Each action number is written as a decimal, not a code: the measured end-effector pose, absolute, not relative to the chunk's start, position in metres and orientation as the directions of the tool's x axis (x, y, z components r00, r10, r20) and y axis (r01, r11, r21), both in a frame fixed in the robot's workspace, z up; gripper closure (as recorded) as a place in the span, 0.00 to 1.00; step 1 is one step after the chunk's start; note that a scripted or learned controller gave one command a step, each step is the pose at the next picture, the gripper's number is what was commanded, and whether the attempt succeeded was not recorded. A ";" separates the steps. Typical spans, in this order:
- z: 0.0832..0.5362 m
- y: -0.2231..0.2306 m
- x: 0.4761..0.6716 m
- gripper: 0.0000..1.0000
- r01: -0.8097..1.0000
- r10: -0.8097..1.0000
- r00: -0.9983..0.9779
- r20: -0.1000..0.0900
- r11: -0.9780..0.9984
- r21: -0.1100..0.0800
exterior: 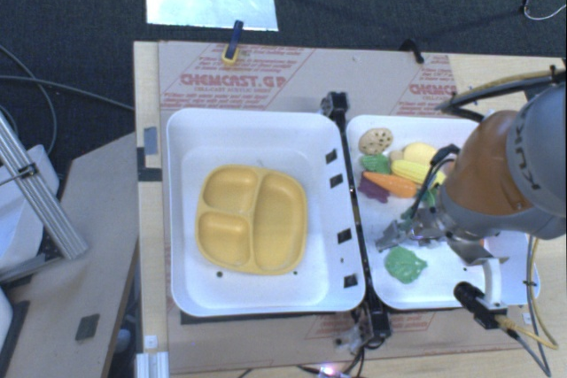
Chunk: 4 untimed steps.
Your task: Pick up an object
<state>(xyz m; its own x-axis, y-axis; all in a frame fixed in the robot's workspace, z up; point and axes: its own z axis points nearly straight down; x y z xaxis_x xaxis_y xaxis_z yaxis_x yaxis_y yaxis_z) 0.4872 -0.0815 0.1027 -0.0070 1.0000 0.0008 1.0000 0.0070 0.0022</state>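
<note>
Overhead, the camera view looks down on two white bins side by side. The left bin carries a yellow divided plate, lying flat near its middle and fully visible.

The right bin is partly covered by the arm, whose grey body and orange band hide the bin's right half and whatever may lie there. Along the bin's far side sits a cluster of toy food: a cookie with dark spots, a green piece just below it, a yellow piece that runs under the arm and is cut off by it, an orange carrot touching the yellow piece, and a small purple piece at the carrot's left end, too small to identify. A green leafy piece lies apart from the cluster, toward the bin's near side.

The gripper reaches out leftward from under the wrist, just above the leafy piece. Its metal parts blur together, so how far the jaws stand apart cannot be told, and no object is seen between them.
</note>
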 end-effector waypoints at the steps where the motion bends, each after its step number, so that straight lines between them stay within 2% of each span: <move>1: 0.113 -0.083 0.488 1.00 1.000 1.000 -0.005 0.000 0.005 0.004; 2: 0.123 -0.083 0.489 1.00 1.000 1.000 -0.007 0.000 0.007 0.006; 3: 0.196 -0.169 0.541 1.00 1.000 1.000 0.003 -0.009 -0.003 0.013; 4: 0.101 -0.103 0.490 1.00 1.000 1.000 -0.004 0.006 0.004 -0.009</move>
<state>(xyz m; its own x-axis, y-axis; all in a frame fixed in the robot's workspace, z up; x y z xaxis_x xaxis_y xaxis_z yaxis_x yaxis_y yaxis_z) 0.4898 -0.1033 0.1013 -0.0037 1.0000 0.0055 1.0000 0.0038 -0.0088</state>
